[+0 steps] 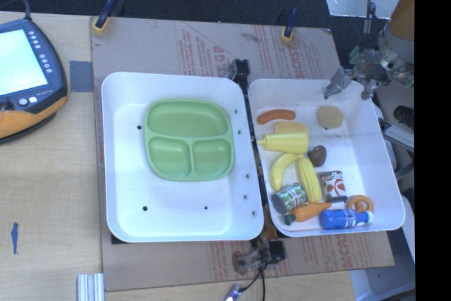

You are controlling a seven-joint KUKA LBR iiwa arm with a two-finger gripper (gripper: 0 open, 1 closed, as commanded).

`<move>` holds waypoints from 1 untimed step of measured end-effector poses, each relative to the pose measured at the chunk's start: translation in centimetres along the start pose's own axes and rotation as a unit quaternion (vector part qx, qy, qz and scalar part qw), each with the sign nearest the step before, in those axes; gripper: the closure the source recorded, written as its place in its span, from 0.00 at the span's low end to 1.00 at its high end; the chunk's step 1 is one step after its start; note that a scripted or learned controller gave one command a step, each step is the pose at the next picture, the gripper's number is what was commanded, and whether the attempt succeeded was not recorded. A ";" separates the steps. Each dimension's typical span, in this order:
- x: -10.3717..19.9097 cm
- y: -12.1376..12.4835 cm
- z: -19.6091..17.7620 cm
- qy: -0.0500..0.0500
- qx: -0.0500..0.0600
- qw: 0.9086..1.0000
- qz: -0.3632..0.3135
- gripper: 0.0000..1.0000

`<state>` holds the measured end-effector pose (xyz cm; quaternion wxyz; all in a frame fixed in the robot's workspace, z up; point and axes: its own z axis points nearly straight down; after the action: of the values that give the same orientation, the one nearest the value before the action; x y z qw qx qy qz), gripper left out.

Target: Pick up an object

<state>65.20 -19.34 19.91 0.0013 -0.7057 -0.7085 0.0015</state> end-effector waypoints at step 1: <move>1.1 -4.3 10.8 0.000 0.001 1.000 0.000 0.00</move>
<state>60.85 -18.25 9.11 0.0023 -0.7054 -0.7088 0.0022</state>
